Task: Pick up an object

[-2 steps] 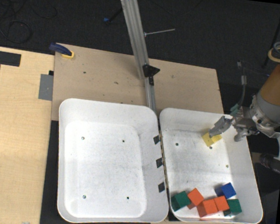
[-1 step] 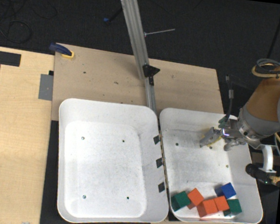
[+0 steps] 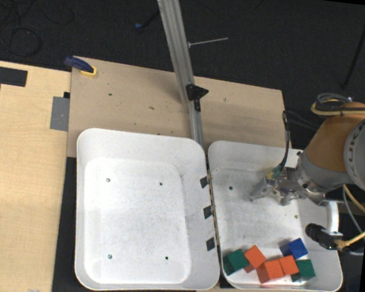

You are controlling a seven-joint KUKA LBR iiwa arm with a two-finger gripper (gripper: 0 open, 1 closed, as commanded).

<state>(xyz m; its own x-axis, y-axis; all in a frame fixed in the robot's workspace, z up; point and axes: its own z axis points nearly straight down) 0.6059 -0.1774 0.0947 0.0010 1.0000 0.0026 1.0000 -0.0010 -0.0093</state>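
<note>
Several small blocks huddle at the near end of the right bin (image 3: 247, 164): a green one (image 3: 235, 260), orange ones (image 3: 255, 256) (image 3: 273, 270), a blue one (image 3: 296, 247) and another green one (image 3: 305, 269). My gripper (image 3: 271, 195) hangs over the bin's far half, well away from the blocks. Its fingers (image 3: 256, 193) are spread open with nothing between them. The grey arm with its orange band (image 3: 329, 145) enters from the right.
The left bin (image 3: 102, 145) lies beside the right one, with black clips (image 3: 207, 212) along the shared wall. A slanted metal rail (image 3: 178, 48) rises behind the bins. Cables (image 3: 331, 235) hang near the right bin's right rim.
</note>
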